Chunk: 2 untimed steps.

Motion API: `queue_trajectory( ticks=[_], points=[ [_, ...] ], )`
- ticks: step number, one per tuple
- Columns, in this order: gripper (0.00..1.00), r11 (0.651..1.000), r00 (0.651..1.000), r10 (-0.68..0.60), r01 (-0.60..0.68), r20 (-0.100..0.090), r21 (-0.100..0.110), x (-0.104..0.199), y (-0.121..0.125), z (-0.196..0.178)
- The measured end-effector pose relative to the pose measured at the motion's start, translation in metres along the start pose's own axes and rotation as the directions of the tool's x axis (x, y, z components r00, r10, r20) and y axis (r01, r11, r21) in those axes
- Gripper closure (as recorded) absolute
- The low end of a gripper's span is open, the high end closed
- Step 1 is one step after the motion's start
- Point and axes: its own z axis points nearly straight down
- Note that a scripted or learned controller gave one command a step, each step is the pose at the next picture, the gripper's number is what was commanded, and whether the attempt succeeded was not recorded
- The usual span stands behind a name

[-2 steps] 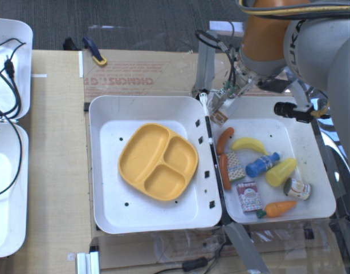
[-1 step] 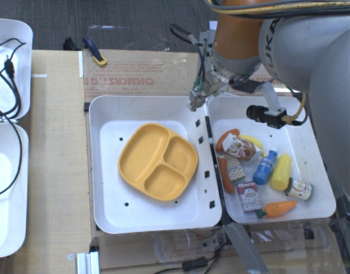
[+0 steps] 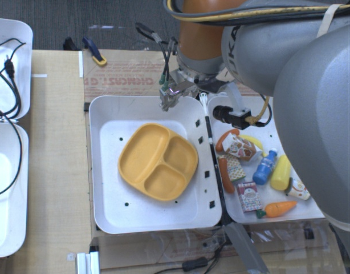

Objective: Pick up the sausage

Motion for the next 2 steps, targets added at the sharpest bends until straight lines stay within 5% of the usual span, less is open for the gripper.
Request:
queue_trajectory(
  ticks=[1,2],
  points=[
    [1.00,1.000,1.000,0.005,-0.005,-0.001,0.002,0.070,0.031,0.037],
    [1.00,0.982,0.982,-0.188,0.188,0.000,0.001,0.082,0.000,-0.004]
  ],
)
